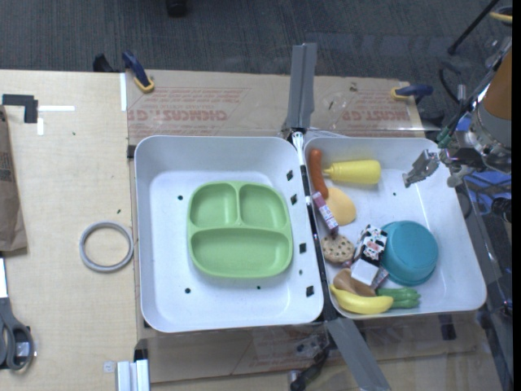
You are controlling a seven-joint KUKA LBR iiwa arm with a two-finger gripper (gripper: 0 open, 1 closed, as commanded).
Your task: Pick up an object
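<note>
Currently my gripper (422, 167) hangs over the upper right part of the right bin (466, 243), nothing between its fingers; whether they are open or closed I cannot tell at this size. Candidate objects all lie in that bin: yellow bottle (354, 171) near the top, teal bowl (409, 252) lower right, banana (362, 301) at the bottom edge, cookie (336, 248), and a small black-and-white toy (373, 242) touching the bowl. My judgement of the risks: the lower pile is crowded, so a descent there could strike two items at once or push one aside; the bowl looks too wide and smooth to pinch; the bottle is round and may roll. Left bin (155, 218) bears a green divided plate (240, 230). Both bins sit on cardboard over a pale wooden bench (65, 177), with a tape ring (107, 245) on it; dark carpet lies beyond.
</note>
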